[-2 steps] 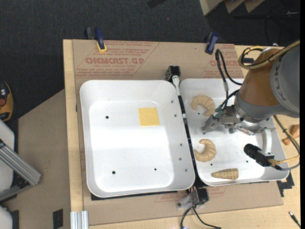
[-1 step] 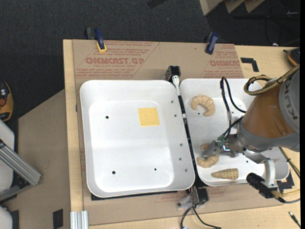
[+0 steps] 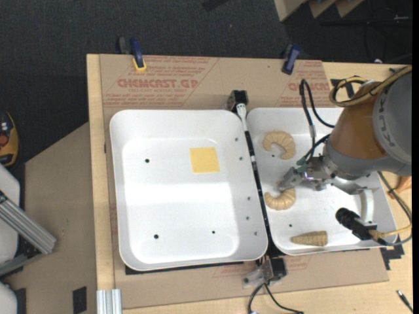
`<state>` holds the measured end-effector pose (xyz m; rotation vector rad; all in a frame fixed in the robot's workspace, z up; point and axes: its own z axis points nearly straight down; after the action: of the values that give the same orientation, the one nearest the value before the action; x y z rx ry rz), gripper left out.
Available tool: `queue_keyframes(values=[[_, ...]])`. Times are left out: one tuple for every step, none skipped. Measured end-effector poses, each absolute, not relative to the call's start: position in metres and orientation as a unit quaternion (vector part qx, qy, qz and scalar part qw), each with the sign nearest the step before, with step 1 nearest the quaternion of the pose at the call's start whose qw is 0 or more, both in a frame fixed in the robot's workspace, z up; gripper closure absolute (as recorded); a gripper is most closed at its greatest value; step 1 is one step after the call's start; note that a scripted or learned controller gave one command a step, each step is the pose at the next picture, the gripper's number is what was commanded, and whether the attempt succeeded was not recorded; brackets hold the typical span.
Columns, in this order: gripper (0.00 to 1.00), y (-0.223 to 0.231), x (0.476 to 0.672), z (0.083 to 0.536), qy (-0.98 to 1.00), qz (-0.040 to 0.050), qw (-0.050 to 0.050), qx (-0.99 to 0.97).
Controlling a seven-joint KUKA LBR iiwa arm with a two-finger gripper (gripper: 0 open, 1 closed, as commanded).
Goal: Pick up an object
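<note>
— Going left to right, what is on the bench?

— Left bin (image 3: 131, 195): one flat yellow square (image 3: 204, 160), lying near its middle. Right bin (image 3: 308, 226): three pastry-like pieces. A curled croissant (image 3: 280, 142) near the far wall; a second, pale tan croissant-shaped piece (image 3: 280, 200) near the dividing wall; a cone-shaped piece (image 3: 309, 239) lying on its side along the near edge.

— And the arm?

— Entered from the right, wrist low over the right bin. The gripper (image 3: 289, 182) is just above the upper end of the second croissant, touching it or very nearly.

— Has it got hold of it?

— I cannot tell. The tip is small and dark from here; whether it is spread or closed, and whether anything sits in it, is not readable.

— Which step, then?

— By my judgement, the descent onto the target, the grasp itself not yet confirmed. Next it needs a firm closure around the curved body, then a straight lift clear of the bin wall.

— The piece itself?

— Crescent form, light golden, ridged surface, lying flat.
</note>
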<state>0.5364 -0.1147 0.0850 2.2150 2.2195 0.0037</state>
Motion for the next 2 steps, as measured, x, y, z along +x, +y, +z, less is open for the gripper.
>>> queue_keyframes(values=[[1.0,-0.115,0.534,0.095,0.707,0.0006,0.002,0.707],[1.0,-0.044,0.601,0.192,0.711,0.0058,0.005,0.703]])
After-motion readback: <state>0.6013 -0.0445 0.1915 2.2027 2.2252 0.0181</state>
